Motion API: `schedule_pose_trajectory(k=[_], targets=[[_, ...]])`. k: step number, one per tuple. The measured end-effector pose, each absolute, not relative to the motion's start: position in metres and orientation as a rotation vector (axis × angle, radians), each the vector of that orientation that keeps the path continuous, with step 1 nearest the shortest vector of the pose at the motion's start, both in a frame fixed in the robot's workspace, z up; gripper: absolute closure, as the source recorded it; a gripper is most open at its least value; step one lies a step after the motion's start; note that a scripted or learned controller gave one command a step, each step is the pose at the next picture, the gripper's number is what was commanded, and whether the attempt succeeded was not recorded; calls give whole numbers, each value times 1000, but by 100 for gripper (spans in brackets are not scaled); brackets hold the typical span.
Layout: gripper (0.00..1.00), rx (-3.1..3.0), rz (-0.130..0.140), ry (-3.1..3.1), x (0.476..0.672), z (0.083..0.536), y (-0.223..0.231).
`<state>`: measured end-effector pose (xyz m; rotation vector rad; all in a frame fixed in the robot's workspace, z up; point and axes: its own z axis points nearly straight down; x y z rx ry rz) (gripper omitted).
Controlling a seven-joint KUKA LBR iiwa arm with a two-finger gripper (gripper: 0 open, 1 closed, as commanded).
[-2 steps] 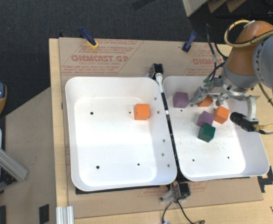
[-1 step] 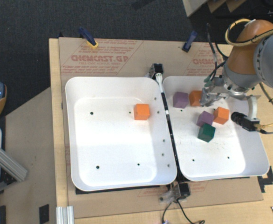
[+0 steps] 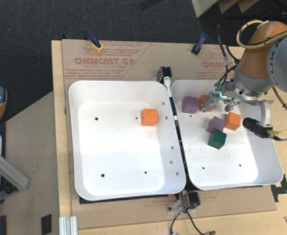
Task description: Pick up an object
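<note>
Near the right bin's far wall, the tool, grip state unreadable, crowds an orange block.

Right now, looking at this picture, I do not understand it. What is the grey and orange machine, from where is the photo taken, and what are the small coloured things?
The photo comes from one camera fixed above a bench, looking down at a slant. The grey and orange machine is a robot arm reaching in from the right. Its claw is low in the right bin, beside a purple block. That bin also has another purple block, a green block and an orange block. The left bin has one orange block. I cannot tell whether the claw holds anything.
</note>
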<state>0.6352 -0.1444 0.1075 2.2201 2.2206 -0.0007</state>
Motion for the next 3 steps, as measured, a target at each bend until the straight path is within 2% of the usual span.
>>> schedule_pose_trajectory(k=[1,2,3], targets=[[0,2216,13,2209,661,99,-122],[100,2211,12,2211,662,108,-121],[100,2209,12,2228,646,191,-39]])
